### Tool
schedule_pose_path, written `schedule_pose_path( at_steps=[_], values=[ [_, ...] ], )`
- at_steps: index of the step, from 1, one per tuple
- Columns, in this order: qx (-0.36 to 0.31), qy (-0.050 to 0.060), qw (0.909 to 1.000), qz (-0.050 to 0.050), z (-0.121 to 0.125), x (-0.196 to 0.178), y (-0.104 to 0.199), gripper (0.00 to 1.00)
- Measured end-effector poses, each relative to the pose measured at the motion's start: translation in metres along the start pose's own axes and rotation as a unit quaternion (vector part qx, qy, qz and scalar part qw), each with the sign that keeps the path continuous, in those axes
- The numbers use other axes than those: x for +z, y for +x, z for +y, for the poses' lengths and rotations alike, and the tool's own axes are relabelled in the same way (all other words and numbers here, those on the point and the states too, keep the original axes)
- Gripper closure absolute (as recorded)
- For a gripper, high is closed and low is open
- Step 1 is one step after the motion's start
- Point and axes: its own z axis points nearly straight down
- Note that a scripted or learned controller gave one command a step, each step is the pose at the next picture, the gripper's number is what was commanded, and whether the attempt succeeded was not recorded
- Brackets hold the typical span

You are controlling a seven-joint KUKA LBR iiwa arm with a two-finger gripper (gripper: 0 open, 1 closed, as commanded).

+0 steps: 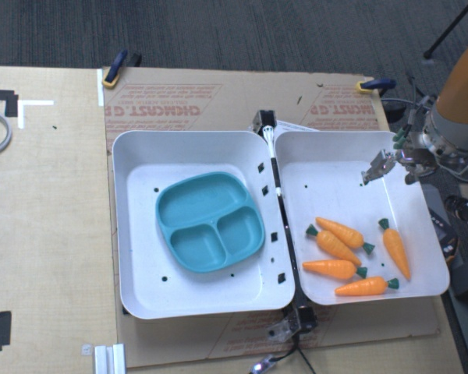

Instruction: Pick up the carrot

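Five carrots clustered in the near half of the right bin, none lifted yet, with hand poised above the bin's far right corner, grip state impossible to tell, seemingly carrying nothing.

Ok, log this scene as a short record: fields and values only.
left bin: holds a blue divided plate
right bin: holds five orange carrots, clustered toward the near edge
gripper: above the right bin's far right part, apart from the carrots, holding nothing
bench surface: cardboard sheet under both bins
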Motion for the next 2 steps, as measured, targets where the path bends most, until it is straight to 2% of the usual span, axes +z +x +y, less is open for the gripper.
schedule_pose_path(
  at_steps=[1, 2],
  values=[
    [0.001, 0.000, 1.0000, 0.000, -0.0480, 0.1033, -0.0158, 0.00],
    [0.001, -0.001, 1.0000, 0.000, -0.0474, 0.0935, -0.0160, 1.00]
  ],
)
